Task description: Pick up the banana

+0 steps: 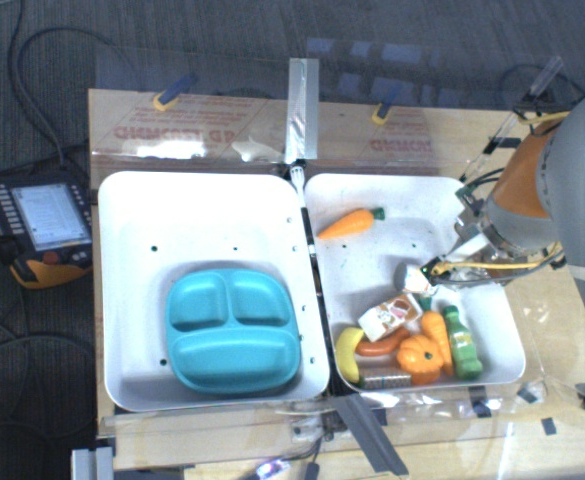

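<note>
The banana (347,355) is yellow and curved. It lies in the front-left corner of the right bin (412,203), against the wall that divides the two bins. A white and red carton (390,316) and a red sausage-like piece (380,348) rest against its right side. My gripper (430,269) reaches in from the right over the middle of the right bin, up and to the right of the banana and well apart from it. A small white object (417,281) sits just below the gripper's tip.
Toy food crowds the right bin's front: an orange pepper (420,357), a carrot piece (434,326), a green bottle (462,343). Another carrot (347,223) lies at the back left. The left bin (142,218) holds a blue divided plate (234,330). A teach pendant (37,223) lies off the bench.
</note>
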### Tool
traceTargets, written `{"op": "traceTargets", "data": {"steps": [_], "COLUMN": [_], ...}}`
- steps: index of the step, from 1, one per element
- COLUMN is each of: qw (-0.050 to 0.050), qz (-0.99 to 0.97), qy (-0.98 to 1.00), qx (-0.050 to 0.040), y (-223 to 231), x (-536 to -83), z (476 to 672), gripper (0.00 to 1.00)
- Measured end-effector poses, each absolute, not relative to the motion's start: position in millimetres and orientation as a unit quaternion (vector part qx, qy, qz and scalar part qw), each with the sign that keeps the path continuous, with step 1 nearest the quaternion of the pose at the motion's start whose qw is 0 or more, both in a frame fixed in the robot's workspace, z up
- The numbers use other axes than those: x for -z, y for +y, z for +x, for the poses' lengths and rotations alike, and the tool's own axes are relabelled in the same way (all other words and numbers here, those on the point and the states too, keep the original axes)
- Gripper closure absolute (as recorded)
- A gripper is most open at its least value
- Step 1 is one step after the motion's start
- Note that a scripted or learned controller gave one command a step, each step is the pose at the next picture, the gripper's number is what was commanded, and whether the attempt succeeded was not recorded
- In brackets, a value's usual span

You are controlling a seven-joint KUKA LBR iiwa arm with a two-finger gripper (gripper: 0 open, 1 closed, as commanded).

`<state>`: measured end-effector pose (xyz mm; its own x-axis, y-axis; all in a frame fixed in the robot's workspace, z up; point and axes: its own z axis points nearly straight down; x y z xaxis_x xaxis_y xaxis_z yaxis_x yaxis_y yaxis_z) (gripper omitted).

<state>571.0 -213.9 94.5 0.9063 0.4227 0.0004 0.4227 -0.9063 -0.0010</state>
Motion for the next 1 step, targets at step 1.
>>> {"op": "traceTargets", "data": {"steps": [1], "qw": [-0.001], "qz": [-0.995], "qy": [-0.101], "qx": [-0.0023], "y": [-216.2], "x": [-232.5], "z": [603.8], "gripper": [1.0]}}
